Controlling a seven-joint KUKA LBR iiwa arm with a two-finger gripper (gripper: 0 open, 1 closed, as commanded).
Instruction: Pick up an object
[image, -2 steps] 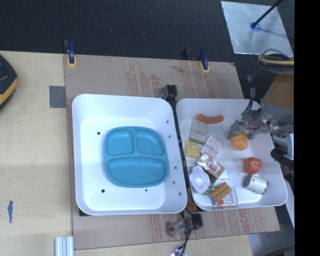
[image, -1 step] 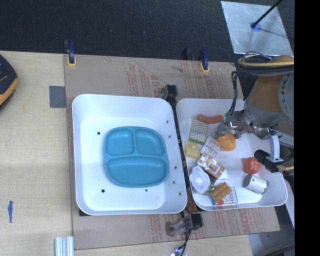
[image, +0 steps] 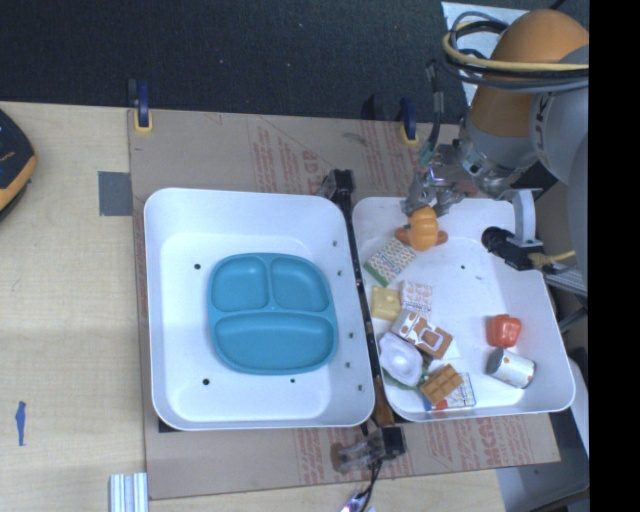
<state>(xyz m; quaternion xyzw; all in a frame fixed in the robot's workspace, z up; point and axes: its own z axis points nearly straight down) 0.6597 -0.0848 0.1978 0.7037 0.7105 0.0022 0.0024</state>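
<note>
The gripper (image: 432, 192) sits at the upper edge of the right-hand white bin (image: 555, 400), directly above a small orange-yellow rounded toy (image: 425, 231). It seems to touch the top of the toy, but whether the toy is pinched or merely under the tip cannot be told from here, nor whether the gripper is open or closed.

That is where the risk lies. The toy looks rounded and smooth, so it could squirt sideways out of a poor pinch, or roll toward the patterned green-and-white packet (image: 389, 262) just below and left of it. It also lies close to the bin's upper wall, which could foul a descending tip.

Lower in the same bin lie a pale yellow block (image: 385, 302), a brown-and-white carton (image: 424, 335), a red rounded piece (image: 504, 330) and a white cylinder (image: 513, 369), all clear of the gripper.

The left-hand white bin (image: 180, 400) holds a blue divided plate (image: 272, 312). Both bins rest on brown cardboard (image: 250, 150) clamped to a pale wooden bench (image: 60, 330), with dark flooring across the top of the frame.
</note>
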